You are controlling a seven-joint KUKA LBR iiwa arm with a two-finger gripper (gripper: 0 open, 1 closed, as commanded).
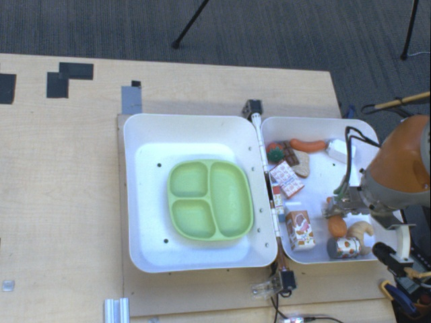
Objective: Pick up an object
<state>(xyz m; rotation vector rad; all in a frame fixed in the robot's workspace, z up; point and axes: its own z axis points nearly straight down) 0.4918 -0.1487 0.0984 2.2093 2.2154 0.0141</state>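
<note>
The right white bin (316,130) holds several small items. A orange sausage-shaped piece (308,145) lies at the back, with a green item (275,153) and a brown piece (291,157) beside it. A red-and-white packet (285,179) and a small carton (300,229) lie near the left wall. An orange ball (337,227), a pale bun-like piece (361,229) and a small can (345,248) sit at the front right. My gripper (335,206) hangs low just behind the orange ball, under the orange-banded wrist (404,163).
The left white bin (145,180) holds a green three-compartment plate (210,200). A clamp (253,108) sits at the back between the bins. Cables and a connector (283,281) lie at the front edge. The arm covers the right bin's right side.
</note>
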